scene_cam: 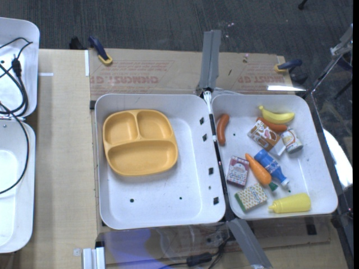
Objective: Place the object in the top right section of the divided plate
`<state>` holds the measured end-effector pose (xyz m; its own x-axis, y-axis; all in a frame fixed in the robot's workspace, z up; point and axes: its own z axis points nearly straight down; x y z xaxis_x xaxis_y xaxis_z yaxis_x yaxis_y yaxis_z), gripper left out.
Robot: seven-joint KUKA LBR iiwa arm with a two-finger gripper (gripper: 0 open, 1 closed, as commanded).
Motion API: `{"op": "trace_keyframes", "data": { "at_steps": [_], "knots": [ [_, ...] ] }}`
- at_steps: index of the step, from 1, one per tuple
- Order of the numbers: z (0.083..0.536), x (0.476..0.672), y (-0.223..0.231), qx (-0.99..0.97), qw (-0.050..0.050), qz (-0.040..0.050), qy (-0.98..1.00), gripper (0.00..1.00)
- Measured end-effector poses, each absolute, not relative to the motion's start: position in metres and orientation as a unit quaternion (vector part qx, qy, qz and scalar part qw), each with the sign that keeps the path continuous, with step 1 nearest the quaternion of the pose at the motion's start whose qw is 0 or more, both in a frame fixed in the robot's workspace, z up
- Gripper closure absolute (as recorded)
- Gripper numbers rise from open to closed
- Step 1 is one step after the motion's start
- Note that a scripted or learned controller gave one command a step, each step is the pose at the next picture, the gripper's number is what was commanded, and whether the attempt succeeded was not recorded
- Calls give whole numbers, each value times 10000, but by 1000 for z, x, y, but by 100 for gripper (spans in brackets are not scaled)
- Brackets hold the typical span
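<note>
The plate lies in the upper left part of the left bin, all three sections bare, so the job has yet to start: a pick comes first. The task names no particular object, and the candidates all sit in the right bin: a sausage near its left wall, a banana toward the top edge, a carrot in the middle touching a blue bottle, and a mustard bottle at the bottom edge. The sausage looks the best choice, since it lies apart from the rest and nearest the plate; the central cluster is crowded and a grasp there risks dragging neighbours. I cannot tell the state of the pincer. A grip across the sausage's narrow width should hold. The target is the small upper section nearer the divider between bins; release low so nothing rolls over the ridge.
</note>
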<state>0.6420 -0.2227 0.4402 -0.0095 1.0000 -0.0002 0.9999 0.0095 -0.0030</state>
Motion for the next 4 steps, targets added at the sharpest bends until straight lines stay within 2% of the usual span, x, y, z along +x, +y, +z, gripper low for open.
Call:
{"op": "trace_keyframes", "data": {
  "at_steps": [1,2,4],
  "knots": [
    [440,660,-157,-7963,5,14,-6049,0],
    [439,656,-213,-8327,3,19,-5538,0],
    [440,660,-215,-8758,1,18,-4826,0]
  ]
}}
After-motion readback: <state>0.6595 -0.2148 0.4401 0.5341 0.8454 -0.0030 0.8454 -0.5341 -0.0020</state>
